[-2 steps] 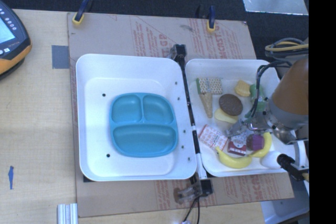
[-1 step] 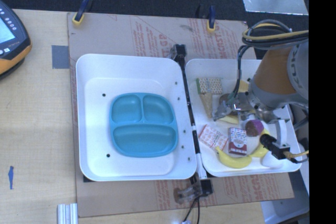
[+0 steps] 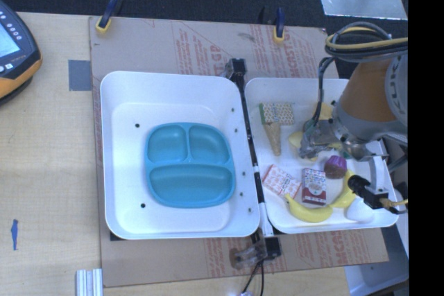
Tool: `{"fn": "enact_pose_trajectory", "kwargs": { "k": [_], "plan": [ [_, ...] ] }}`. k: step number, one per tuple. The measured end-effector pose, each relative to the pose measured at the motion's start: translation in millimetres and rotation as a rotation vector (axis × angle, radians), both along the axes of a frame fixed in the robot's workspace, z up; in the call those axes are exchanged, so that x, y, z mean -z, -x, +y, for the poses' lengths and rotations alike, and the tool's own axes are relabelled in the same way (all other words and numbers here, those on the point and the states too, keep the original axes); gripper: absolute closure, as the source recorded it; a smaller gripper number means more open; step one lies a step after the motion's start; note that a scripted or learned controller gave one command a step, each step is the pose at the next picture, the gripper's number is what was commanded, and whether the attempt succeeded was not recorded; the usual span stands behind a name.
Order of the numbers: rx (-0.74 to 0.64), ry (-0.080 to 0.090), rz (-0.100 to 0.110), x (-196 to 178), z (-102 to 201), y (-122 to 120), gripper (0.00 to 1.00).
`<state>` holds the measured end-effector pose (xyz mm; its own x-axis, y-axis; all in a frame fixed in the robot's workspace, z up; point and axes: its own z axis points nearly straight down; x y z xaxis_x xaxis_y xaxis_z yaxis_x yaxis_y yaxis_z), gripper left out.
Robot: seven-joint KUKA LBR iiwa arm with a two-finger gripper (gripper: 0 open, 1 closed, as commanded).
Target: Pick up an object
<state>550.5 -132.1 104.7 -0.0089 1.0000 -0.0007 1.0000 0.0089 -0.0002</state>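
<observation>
Bench [image 3: 55, 149] of pale wood, bearing a cardboard sheet [image 3: 201, 45] held by two clamps at its far edge.

Left bin [image 3: 114, 149]: white, shallow; contains one blue divided plate [image 3: 189, 164], lying flat near the centre.

Right bin [image 3: 277, 222]: white, shallow; contains several small items. Ice-cream cone toy [image 3: 275, 123] with a patterned top, near the bin's far left. Red-and-white packet [image 3: 281, 181], just left of a small red-labelled carton [image 3: 313, 187]. Banana [image 3: 312, 210], along the near edge, just beside the carton. Purple round object [image 3: 336, 165], right of the carton. Yellow item [image 3: 300, 139], partly hidden under the arm.

Arm [image 3: 371, 97]: grey with orange band, entering from the right above the right bin. Gripper [image 3: 320, 143]: low over the yellow item, beside the purple object; whether the jaws are open or closed cannot be told, and no object is seen between them.
</observation>
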Motion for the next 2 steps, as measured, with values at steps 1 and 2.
{"fn": "enact_pose_trajectory", "kwargs": {
  "k": [1, 2],
  "plan": [
    [-0.001, 0.000, 0.001, 1, 0, 0, 0.00],
    [-0.001, 0.000, -0.002, 13, 37, -77, 0.00]
  ]
}}
